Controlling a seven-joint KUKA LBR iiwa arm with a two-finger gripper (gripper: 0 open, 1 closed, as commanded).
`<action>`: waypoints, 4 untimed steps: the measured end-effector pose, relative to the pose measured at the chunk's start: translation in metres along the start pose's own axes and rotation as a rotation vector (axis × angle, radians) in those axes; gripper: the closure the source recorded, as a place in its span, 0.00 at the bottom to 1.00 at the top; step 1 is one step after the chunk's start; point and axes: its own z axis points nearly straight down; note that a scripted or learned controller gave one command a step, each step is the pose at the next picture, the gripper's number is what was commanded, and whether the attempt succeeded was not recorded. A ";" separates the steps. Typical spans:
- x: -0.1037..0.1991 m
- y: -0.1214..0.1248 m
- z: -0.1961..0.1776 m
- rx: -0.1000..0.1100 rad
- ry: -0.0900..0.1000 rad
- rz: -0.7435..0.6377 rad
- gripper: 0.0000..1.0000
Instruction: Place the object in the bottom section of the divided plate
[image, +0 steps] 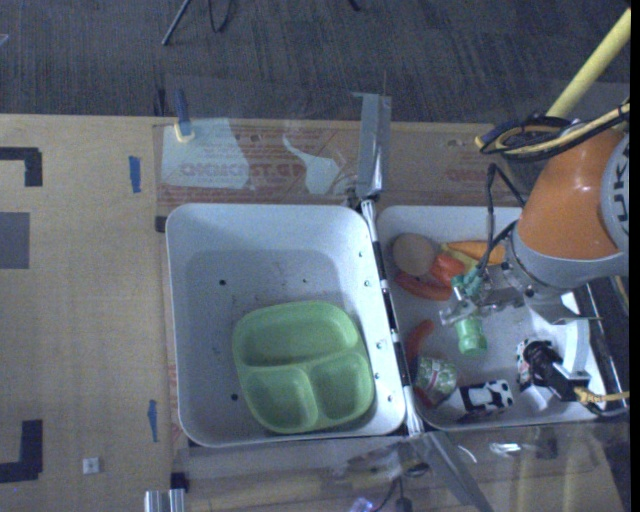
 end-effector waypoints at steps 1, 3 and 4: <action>0.070 0.019 0.000 0.001 0.000 0.005 1.00; 0.211 0.078 0.063 0.004 0.001 0.005 1.00; 0.193 0.002 0.011 0.005 0.001 -0.085 1.00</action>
